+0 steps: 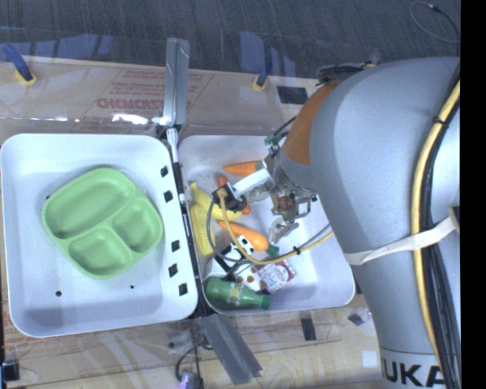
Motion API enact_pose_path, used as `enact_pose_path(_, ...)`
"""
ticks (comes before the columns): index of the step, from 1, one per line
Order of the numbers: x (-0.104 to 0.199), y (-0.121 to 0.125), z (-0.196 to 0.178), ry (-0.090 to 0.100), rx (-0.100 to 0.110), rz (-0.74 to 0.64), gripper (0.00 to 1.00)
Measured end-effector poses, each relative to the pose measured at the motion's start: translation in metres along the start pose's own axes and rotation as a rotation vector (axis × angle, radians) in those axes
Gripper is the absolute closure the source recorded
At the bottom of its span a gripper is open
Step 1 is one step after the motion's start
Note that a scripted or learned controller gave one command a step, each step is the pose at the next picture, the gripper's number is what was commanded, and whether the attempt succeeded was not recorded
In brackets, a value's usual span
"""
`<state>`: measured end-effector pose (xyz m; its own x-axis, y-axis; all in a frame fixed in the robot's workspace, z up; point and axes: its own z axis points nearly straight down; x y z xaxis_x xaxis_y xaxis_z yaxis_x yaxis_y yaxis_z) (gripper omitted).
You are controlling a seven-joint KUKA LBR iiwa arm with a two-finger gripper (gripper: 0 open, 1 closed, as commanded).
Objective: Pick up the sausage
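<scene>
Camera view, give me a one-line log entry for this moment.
arm: over right bin | gripper: low among toy food | green divided plate: left bin | sausage: not identifiable

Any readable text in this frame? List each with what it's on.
"UKA": white letters on the arm base, cut off at the frame's bottom.
Red print on the cardboard behind the bins: upside down and blurred, unreadable.
Label on the green bottle: too small to read.
Red-and-white packet: print too small to read.
</scene>
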<state>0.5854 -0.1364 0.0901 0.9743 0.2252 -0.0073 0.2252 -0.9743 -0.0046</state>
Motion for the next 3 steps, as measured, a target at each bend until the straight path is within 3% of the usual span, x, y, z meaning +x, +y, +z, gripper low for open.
enact_pose_path(1, 0.065, -0.017, -0.014, 0.003, 0.0, -0.03, 0.0)
enact_pose_path(2, 0.06, -0.027, -0.001, 0.0, 0.0, 0.023, 0.0)
enact_pose_path(3, 0.059, -0.028, -0.01, -0.002, 0.004, 0.021, 1.0)
